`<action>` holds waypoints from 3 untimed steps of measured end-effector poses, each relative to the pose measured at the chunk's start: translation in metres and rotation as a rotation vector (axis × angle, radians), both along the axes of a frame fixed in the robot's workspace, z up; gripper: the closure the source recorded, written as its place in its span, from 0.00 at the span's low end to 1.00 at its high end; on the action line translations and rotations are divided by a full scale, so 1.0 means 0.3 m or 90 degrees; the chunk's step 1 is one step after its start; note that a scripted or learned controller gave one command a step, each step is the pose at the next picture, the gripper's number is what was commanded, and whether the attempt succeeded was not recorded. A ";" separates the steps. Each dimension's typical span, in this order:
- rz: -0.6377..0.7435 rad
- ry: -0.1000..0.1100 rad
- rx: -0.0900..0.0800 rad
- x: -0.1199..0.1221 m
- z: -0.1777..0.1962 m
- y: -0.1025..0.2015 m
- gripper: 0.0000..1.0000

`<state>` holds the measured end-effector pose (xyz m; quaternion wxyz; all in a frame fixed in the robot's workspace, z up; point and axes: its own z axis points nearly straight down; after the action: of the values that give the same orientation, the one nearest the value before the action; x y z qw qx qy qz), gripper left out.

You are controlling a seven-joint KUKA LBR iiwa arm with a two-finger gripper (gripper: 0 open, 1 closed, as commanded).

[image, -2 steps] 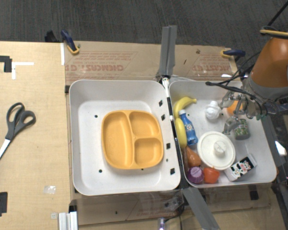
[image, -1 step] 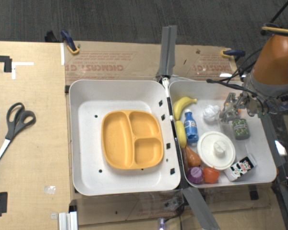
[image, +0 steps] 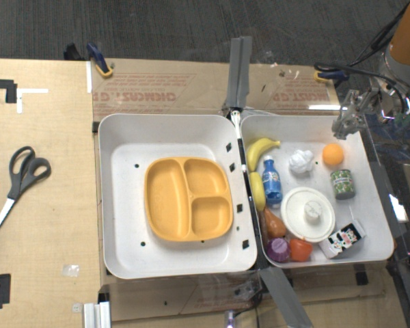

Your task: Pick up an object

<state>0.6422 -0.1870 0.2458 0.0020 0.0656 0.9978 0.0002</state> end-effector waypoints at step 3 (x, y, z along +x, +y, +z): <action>-0.183 0.000 0.000 -0.120 -0.507 0.073 1.00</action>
<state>0.6062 -0.1652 0.0937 0.0024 0.2080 0.9781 -0.0003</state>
